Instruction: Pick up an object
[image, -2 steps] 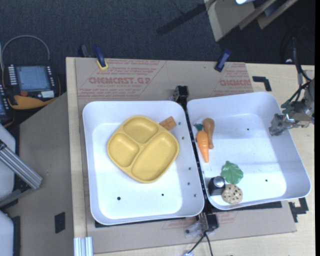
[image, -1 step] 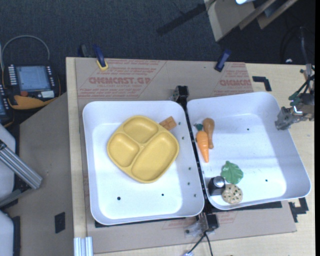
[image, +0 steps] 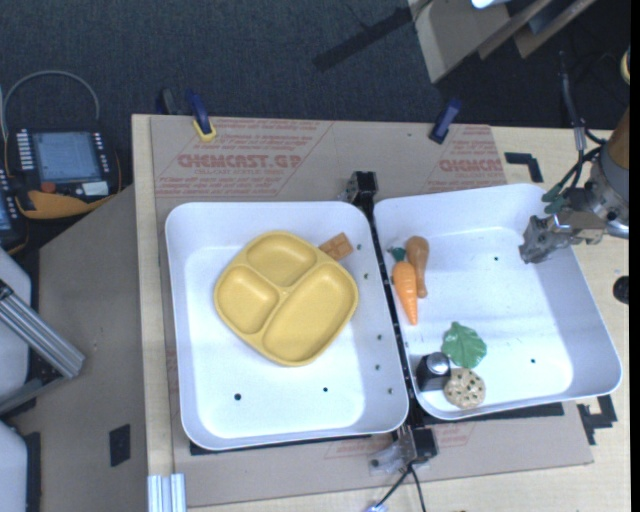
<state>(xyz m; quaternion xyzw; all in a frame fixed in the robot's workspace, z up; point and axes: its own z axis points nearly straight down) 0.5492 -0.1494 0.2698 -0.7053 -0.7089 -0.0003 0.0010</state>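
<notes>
The right bin (image: 520, 300) holds an orange carrot (image: 405, 290) beside a brown sausage-like piece (image: 418, 262) near its left wall. A green leafy toy (image: 464, 344), a round cookie (image: 465, 388) and a small black-and-silver object (image: 433, 370) lie at the bin's front left. My gripper (image: 540, 240) hangs over the right bin's far right side, well apart from these objects, with nothing visible between its fingers.
The left bin (image: 200, 370) carries a yellow divided plate (image: 287, 297) with a small brown block (image: 337, 246) at its far edge. A black clamp (image: 361, 186) sits between the bins at the back. Cardboard (image: 300, 150) underlies both bins.
</notes>
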